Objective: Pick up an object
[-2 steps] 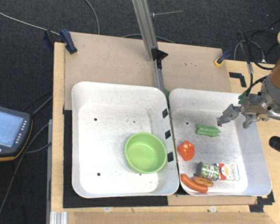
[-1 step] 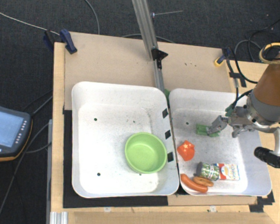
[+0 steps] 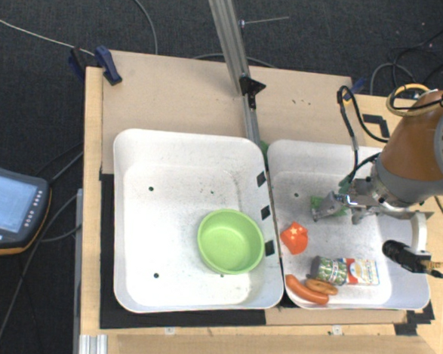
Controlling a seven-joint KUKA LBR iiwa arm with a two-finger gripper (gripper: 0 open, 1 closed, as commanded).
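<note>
Overhead, the camera view shows the right bin (image 3: 283,165) holding an orange toy pepper (image 3: 295,237), a hot dog (image 3: 307,290) by the front wall, and a small can (image 3: 330,271) touching a flat packet (image 3: 363,272). The left bin (image 3: 129,204) holds a green bowl (image 3: 230,241).

Nearest the tool, the pepper looks like the likely pick: light, stiff plastic, probably smooth and rounded, so it may slip. Pinching across its widest part seems safest.

Reaching in from the right, the arm (image 3: 416,148) bends down over the right bin, with the gripper (image 3: 327,208) low, pointing left, just above and right of the pepper. Its opening cannot be told, and nothing is seen in it.
</note>
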